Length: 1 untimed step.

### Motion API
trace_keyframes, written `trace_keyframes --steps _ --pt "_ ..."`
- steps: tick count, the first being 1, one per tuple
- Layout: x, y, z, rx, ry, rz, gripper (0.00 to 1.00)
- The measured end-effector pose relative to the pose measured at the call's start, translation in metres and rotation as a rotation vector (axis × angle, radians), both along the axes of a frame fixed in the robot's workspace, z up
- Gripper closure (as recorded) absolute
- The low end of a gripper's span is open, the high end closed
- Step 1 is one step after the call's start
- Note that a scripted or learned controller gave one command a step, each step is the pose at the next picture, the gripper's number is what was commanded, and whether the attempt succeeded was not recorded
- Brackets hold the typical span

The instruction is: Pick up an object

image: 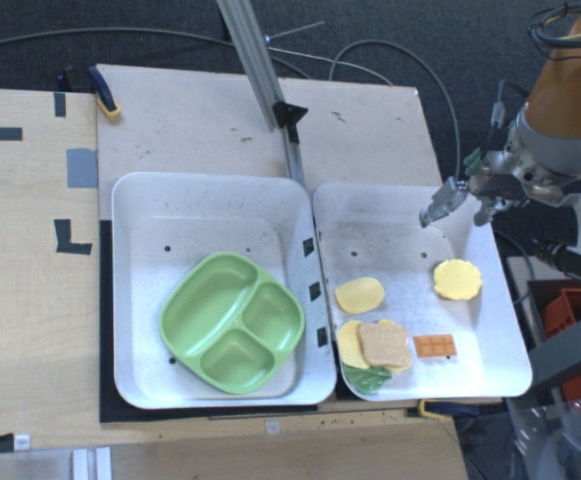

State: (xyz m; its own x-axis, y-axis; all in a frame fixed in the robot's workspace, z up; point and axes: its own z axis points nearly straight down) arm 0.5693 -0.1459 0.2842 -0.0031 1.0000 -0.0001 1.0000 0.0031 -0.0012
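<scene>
Sandwich stack lying at right bin's front edge; tool hovering above bin's far right corner, fingers spread, gripping nothing.

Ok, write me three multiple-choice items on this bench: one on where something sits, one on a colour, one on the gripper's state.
1. Where is the divided plate?
A. In the left bin
B. In the right bin
C. On the bare bench

2. What colour is the small waffle-like block near the right bin's front edge?
A. Blue
B. Orange
C. White

3. What is the gripper carrying?
A. The round yellow piece
B. The bread slice
C. Nothing visible

Answers:
1 A: the green plate lies inside the left bin.
2 B: the block is orange, beside the bread slice.
3 C: the gripper hangs over the right bin's back corner, and the round yellow piece lies on the bin floor.
</scene>
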Motion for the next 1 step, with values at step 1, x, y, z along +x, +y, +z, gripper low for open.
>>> trace_keyframes --steps 1 --pt "0.0 0.0 0.0 0.0 0.0 0.0 0.0"
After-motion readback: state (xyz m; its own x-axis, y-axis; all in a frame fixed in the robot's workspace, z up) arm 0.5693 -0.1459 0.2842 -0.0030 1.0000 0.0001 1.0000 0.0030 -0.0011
